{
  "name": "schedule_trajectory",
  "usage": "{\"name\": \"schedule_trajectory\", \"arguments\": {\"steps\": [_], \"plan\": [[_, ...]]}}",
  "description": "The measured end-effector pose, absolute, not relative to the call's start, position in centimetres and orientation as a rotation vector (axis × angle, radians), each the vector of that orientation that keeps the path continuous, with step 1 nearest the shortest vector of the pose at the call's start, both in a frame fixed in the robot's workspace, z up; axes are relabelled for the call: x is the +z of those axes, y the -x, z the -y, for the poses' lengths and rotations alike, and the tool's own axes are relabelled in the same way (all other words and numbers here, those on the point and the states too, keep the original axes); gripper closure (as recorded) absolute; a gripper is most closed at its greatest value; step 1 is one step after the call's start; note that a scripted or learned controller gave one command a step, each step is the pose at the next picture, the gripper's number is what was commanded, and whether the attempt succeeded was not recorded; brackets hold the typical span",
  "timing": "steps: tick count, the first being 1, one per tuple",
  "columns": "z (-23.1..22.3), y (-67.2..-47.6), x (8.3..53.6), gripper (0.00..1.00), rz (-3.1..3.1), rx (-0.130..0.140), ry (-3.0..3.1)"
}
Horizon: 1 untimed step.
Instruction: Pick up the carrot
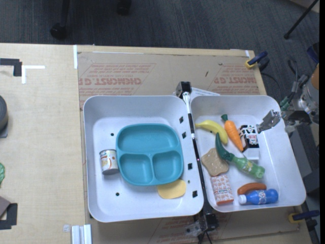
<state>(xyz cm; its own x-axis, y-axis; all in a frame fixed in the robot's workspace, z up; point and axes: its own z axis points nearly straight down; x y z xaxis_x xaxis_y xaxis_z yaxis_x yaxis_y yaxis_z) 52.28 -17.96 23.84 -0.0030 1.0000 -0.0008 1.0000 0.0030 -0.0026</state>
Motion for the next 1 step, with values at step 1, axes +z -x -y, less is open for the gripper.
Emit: {"name": "schedule_trajectory", "arguments": {"steps": [1], "plan": [[13.17,-56.83,12.21,0.00,2.362,-0.011,2.090]]}}
